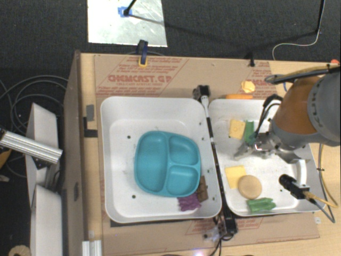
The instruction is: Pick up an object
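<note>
The gripper (250,148) hangs spread wide, holding nothing; it should drop squarely over the green piece (250,132) just above it.

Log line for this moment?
arm: over right bin | claw: low beside green block | grasp: unconfirmed | left bin: teal divided plate

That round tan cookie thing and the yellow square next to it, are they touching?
Touching. The camera view shows the round tan piece pressed against the lower right corner of the yellow square, with no white bin floor between them.
</note>
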Available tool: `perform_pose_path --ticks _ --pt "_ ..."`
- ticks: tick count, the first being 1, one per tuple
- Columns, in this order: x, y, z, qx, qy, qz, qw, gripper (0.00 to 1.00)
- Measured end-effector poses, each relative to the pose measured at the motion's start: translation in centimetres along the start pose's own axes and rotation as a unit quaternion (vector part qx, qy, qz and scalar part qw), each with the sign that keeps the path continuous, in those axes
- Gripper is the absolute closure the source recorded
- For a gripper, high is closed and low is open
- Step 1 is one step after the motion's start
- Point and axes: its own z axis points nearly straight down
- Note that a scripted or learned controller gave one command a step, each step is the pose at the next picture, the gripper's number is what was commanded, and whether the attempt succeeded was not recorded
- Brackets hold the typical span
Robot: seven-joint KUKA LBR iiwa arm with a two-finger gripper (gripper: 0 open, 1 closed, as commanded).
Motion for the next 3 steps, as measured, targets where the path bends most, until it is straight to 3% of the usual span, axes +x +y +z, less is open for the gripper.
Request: perform_pose_path --ticks 1,2,3 --pt "-2.9 8.5 -0.8 -0.003 -0.001 0.000 1.0000 0.00" --pt "1.0 7.4 -0.5 0.000 0.000 0.000 1.0000 0.00" --pt "-1.0 -3.3 -0.4 0.005 0.001 0.006 1.0000 0.00"
